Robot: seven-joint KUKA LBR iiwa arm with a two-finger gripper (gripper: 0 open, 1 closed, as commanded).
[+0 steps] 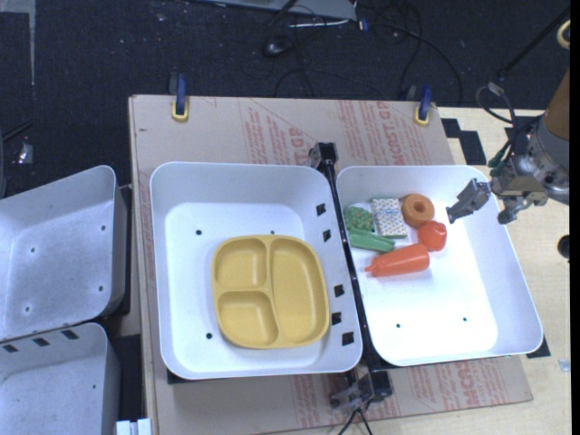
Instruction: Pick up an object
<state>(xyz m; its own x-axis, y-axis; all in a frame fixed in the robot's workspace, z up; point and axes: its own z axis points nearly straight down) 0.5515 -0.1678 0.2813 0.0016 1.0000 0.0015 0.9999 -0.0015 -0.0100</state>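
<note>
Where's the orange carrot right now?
In the right bin, left-centre: the carrot lies just below the red tomato and beside the green piece.

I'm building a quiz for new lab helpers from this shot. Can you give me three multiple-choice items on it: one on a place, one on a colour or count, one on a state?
1. Where does the yellow tray lie?
A. In the left bin
B. In the right bin
C. On the floor

2. How many compartments does the tray have?
A. Two
B. Three
C. Five

3. What is the state of the gripper?
A. Clamped on the carrot
B. Pressed into the tray
C. Above the right bin's far right rim, holding nothing

Key: 1 A, it sits in the left bin. 2 B, its ridges mark out three wells. 3 C, the carrot lies apart from it in the right bin, with nothing between the fingers.
</note>
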